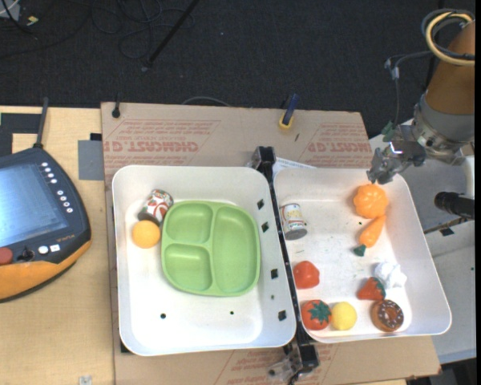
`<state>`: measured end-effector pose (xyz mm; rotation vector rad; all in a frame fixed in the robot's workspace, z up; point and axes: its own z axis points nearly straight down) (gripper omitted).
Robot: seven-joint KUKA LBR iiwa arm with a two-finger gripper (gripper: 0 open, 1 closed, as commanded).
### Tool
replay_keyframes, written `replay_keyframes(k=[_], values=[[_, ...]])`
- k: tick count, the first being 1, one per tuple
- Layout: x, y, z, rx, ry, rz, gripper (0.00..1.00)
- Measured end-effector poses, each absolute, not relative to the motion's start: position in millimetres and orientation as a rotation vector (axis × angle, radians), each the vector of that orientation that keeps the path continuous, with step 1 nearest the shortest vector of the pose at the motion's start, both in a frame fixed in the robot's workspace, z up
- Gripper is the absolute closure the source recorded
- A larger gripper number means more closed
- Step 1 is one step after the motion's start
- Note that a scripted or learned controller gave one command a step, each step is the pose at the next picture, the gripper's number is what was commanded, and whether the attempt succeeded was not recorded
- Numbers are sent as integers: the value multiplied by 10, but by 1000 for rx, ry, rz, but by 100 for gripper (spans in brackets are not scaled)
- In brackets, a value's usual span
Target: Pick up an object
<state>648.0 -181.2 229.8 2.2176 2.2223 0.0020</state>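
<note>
fingers first: we cannot tell whether they are apart or together, since the gripper [382,169] shows as a small dark cluster at the far right corner of the right bin [423,239], at about two o'clock from that bin's middle. we see nothing between them. the arm [449,79] rises behind it toward the upper right edge.

just below the gripper, at five o'clock from it, we see the pumpkin [369,200], close to the tips but with no clear contact. the carrot [371,232] lies tilted just under the pumpkin at six o'clock. a small can [293,220] stands near the bin's left wall at nine o'clock from the carrot. a red pepper [305,274] sits below the can. along the near edge we find a tomato [316,314], a lemon [344,316] touching it, and a donut [387,314] at three o'clock from the lemon. a strawberry [371,289] and a white crumpled piece [391,275] sit just above the donut.

in the left bin [136,295] we see a green tray [210,248], with an orange ball [145,233] at its nine o'clock and a red and white can [155,205] at eleven o'clock. a tablet [28,219] lies well apart to the left on the bench [56,335].
</note>
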Motion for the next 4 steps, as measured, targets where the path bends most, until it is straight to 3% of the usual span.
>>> replay_keyframes(k=[3,4], values=[[5764,-447,2369,2221,2229,-2,100],[5403,2,2387,2223,2229,-4,100]])
